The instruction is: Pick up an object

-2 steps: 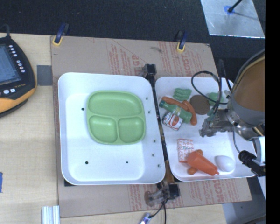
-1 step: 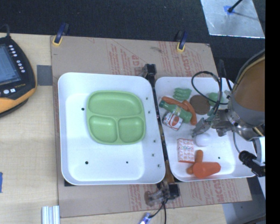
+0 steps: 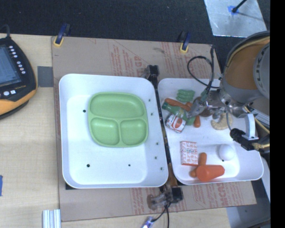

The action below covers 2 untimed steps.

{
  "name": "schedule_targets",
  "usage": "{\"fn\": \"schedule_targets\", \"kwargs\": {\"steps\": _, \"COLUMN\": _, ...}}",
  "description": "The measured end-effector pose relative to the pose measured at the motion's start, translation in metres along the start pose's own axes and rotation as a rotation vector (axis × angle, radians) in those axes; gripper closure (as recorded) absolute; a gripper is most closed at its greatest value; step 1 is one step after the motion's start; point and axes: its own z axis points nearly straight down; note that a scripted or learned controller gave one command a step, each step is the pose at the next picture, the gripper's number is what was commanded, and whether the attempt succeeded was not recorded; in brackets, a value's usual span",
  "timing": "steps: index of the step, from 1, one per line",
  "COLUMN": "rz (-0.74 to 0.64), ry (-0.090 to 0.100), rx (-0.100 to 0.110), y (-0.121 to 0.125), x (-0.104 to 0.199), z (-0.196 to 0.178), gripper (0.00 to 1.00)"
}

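Observation:
The right bin (image 3: 247, 172) holds several small items. A green ridged piece (image 3: 185, 95) lies at its back, with an orange carrot-like stick (image 3: 174, 102) and a small red-and-white can (image 3: 175, 122) just in front. A red-and-white packet (image 3: 188, 152), an orange pepper-like toy (image 3: 208, 171), a white ball (image 3: 226, 152) and a beige piece (image 3: 220, 124) lie nearer the front and right. My gripper (image 3: 203, 107) is low over the back middle of this bin, beside the carrot pieces and a short orange stick (image 3: 197, 121). I see nothing clearly held between its fingers.
The left bin (image 3: 76, 170) carries a green divided plate (image 3: 118, 118). A teach pendant (image 3: 7, 77) lies on the bench at far left. Black cables (image 3: 199, 68) loop behind the right bin. The arm's grey and orange body (image 3: 247, 68) overhangs that bin's right side.

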Motion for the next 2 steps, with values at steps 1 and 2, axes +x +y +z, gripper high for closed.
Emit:
{"fn": "schedule_targets", "kwargs": {"steps": 1, "rz": 0.001, "ry": 0.000, "rx": -0.002, "y": 0.044, "x": 0.005, "z": -0.006, "gripper": 0.00}}
{"fn": "schedule_targets", "kwargs": {"steps": 2, "rz": 0.001, "ry": 0.002, "rx": -0.001, "y": 0.046, "x": -0.032, "z": 0.030, "gripper": 0.00}}
